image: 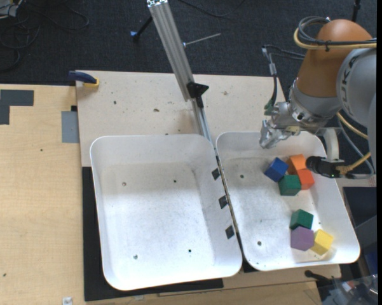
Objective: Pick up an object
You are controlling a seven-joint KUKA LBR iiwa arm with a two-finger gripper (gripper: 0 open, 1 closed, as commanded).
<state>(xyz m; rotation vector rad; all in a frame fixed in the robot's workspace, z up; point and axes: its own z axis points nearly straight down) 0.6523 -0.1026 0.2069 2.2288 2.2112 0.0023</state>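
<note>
Two white bins (159,278) share the desk, seven blocks (290,184) rightward; end effector (271,138) hovers above, grip state unclear

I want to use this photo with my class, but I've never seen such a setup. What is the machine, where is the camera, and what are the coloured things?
One camera looks down at a slant on a bench with two white bins. The grey and orange arm is a robot reaching in from the right; its gripper hangs over the right bin, above the blocks. That bin holds a blue block, orange blocks, two green, a purple and a yellow. Nothing shows between the gripper's tips.
</note>
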